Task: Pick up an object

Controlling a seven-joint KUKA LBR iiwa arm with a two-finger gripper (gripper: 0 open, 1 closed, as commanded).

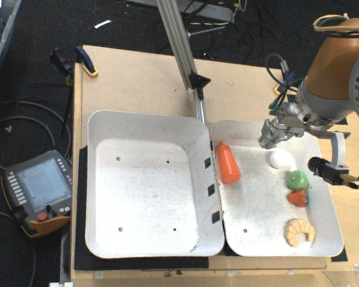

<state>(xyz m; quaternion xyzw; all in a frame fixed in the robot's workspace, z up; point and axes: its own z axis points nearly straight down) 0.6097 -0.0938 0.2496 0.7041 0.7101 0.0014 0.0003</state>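
Toward the back of the right bin [240,240] lies a white egg-shaped object [281,159], with the gripper [270,139] poised just above and beside it, apparently lined up for a pick; whether its fingers are spread or closed cannot be told. An orange carrot [228,164], green ball [298,179], red piece [298,197] and pastry [300,232] lie apart nearby, leaving each approachable.

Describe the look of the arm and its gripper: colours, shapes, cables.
The arm is a thick, rounded body with an orange-brown band above a grey wrist section. Dark cables with blue and yellow bits loop beside the wrist. The gripper is a small metallic grey block with dull, angular parts. A white curved bracket hangs off the wrist, carrying a black cylindrical piece.
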